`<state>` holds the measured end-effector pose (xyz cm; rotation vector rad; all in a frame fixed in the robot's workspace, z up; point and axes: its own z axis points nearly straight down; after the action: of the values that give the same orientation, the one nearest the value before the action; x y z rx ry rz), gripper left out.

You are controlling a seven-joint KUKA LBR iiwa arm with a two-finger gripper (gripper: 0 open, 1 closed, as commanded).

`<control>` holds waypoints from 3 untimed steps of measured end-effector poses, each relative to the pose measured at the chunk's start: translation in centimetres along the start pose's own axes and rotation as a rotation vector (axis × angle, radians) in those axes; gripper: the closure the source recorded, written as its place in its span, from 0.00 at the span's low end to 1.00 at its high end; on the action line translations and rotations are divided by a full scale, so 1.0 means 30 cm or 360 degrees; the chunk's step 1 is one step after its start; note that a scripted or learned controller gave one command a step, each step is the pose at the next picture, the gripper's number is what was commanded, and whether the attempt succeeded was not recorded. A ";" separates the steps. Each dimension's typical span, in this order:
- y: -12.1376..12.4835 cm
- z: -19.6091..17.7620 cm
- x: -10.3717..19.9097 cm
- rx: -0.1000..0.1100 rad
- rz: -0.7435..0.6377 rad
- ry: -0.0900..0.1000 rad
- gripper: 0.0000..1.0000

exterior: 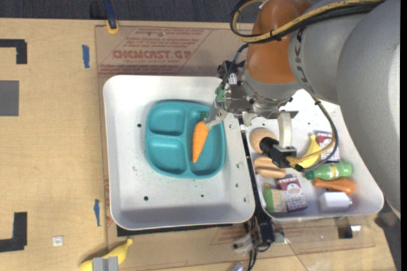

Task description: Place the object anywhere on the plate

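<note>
A teal divided plate (pixel 168 142) lies in the left white bin (pixel 127 187). An orange toy carrot (pixel 200 140) lies on the plate's right compartment, its tip pointing toward the near edge. My gripper (pixel 215 112) hangs at the plate's far right rim, just above the carrot's thick green end. Whether its fingers touch the carrot is not visible. The grey arm with its orange band (pixel 273 41) covers the area behind the gripper.
The right bin (pixel 365 196) holds several toy foods: a banana (pixel 310 154), a green bottle (pixel 331 170), an orange piece (pixel 338 185), a hot dog (pixel 270 168), a small box (pixel 289 193) and a white block (pixel 335 201). A yellow item (pixel 113 255) lies on the bench at the front.
</note>
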<state>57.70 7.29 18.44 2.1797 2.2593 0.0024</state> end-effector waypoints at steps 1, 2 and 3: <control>0.000 0.000 0.000 0.0000 0.0000 0.0000 0.00; 0.000 0.000 0.000 0.0000 0.0000 0.0000 0.00; 0.000 0.000 0.000 0.0000 0.0000 0.0000 0.00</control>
<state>57.70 7.29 18.44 2.1797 2.2592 0.0024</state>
